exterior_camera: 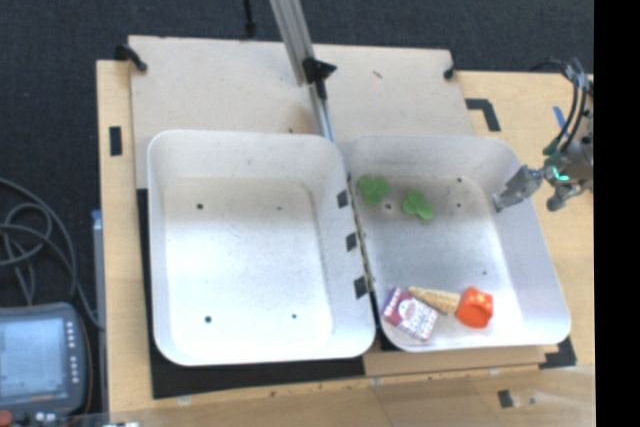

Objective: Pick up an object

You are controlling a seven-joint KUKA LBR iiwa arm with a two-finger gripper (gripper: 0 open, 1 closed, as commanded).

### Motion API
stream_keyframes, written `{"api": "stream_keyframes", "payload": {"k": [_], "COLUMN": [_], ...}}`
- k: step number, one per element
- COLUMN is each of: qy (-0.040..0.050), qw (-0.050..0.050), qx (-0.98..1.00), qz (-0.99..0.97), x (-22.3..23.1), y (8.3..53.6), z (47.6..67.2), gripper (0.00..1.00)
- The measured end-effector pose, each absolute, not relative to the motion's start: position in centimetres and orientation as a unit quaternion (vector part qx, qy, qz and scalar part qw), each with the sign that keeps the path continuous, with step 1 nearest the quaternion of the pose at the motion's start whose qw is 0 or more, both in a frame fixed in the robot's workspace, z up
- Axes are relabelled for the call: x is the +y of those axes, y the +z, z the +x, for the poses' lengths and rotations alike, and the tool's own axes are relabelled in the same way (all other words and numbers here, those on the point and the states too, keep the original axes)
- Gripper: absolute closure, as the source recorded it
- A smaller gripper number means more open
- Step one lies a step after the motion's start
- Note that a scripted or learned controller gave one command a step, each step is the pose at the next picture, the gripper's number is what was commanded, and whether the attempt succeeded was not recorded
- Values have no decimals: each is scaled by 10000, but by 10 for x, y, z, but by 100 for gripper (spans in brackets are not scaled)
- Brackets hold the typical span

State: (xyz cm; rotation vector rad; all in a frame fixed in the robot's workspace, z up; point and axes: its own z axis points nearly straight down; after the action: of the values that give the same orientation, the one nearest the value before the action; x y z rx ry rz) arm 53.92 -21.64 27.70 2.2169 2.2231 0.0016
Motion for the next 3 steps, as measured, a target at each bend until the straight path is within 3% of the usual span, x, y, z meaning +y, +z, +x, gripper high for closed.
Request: {"api": "stream_keyframes", "payload": {"k": [3], "qy": [-19], "qw": [-16], "qx": [7064], "qz": [7078], "x": [-227], "y": [107], "z": [522], "gripper": [0]}}
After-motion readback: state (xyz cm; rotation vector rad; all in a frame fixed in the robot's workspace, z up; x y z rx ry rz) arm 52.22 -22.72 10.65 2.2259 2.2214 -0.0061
